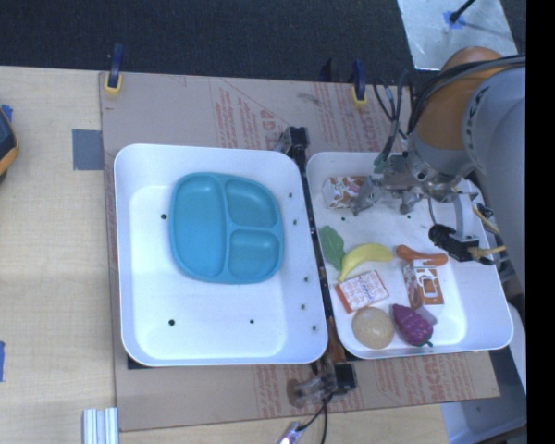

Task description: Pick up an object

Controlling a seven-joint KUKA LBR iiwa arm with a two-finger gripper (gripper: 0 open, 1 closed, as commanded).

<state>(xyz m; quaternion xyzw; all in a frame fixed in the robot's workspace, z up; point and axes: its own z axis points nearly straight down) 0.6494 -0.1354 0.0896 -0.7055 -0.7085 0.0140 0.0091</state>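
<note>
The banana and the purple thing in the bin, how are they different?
The banana is yellow, while the purple toy is dark purple. The banana is long and curved; the purple toy is short and lumpy. The banana lies mid-bin; the purple toy sits near the front rim. Both lie in the right bin.

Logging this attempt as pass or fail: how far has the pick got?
Done: the arm has reached over the right bin, with the gripper low at its far end, next to a small wrapped packet. In hand: nothing visibly. Left: the whole grasp and lift. The banana, carrot and purple piece lie loose in that bin; the blue plate sits in the left bin.
</note>
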